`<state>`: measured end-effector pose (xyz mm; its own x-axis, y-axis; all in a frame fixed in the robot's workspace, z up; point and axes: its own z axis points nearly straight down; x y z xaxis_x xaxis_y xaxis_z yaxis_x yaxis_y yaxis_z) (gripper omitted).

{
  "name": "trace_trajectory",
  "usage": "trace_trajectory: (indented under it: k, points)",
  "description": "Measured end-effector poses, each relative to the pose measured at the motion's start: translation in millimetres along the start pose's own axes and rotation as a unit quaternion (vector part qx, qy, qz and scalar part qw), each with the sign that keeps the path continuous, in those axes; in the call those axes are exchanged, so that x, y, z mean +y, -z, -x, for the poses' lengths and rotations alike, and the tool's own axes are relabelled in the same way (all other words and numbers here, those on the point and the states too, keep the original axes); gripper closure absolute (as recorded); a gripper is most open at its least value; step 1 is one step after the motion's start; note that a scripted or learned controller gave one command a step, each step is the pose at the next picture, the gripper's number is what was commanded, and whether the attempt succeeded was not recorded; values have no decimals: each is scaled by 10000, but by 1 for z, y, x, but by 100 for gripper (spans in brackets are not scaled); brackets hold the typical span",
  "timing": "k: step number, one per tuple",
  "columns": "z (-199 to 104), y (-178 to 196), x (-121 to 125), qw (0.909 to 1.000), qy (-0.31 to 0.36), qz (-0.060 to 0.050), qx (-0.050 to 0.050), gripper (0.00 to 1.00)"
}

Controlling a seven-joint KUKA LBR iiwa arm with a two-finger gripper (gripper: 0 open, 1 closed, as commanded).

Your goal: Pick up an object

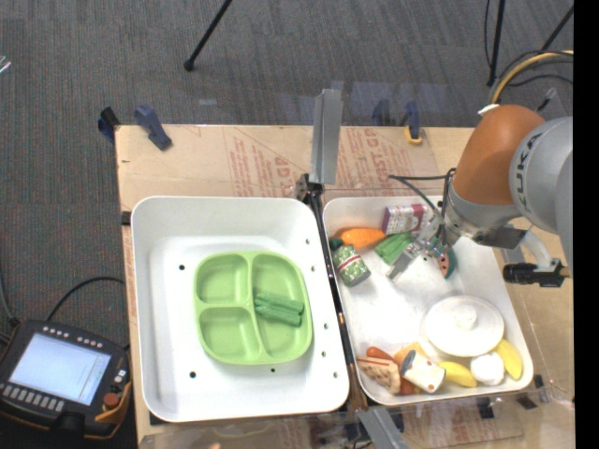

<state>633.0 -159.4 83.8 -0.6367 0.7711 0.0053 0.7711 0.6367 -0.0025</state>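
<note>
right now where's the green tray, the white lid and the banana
green tray [225, 293], camera view, bare upper-left compartment
white lid [462, 325], camera view, middle of its top
banana [510, 359], camera view, middle of its curved body

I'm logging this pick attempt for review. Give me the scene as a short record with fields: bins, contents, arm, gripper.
left bin: holds a green divided plate with a dark green item on it
right bin: white round lid, banana, orange carrot, small green can, purple-labelled container, more toy food along the near edge
arm: reaches in from the right, over the right bin
gripper: low among the items at the bin's far side; grasp not discernible
</note>
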Motion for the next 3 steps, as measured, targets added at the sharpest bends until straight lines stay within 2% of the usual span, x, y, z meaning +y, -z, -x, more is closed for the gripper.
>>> trace_trajectory:
  k: [1,2,3]
  points:
    - [-40,2,37,9996,-262,-37,-65,0]
    - [-17,1,28,9868,-1621,-3,-12,0]
    - [-37,0,44,9588,-2841,-15,-30,0]
